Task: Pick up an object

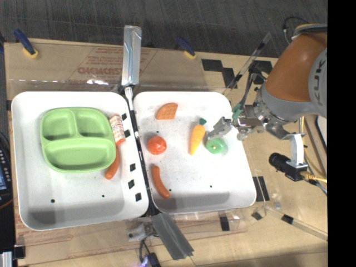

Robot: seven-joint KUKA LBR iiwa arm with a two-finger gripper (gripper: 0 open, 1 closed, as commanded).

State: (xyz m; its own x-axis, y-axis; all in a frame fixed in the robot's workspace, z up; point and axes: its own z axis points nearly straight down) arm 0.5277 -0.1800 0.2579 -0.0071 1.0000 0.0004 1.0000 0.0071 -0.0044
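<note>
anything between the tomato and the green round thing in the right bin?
Yes. In the camera view the yellow-orange toy carrot lies between the red toy tomato and the small green round toy.

Right of frame centre, in the right bin (233, 191), I see a carrot (196, 138) lying near-upright, orange, green top upward. Just right of it sits a small round green object (216, 146). A tomato (157, 144) lies further left.

Right bin (183, 196) has loads of open floor up front; carrot (196, 138) and green ball (216, 146) crowd the claw (218, 129).
</note>
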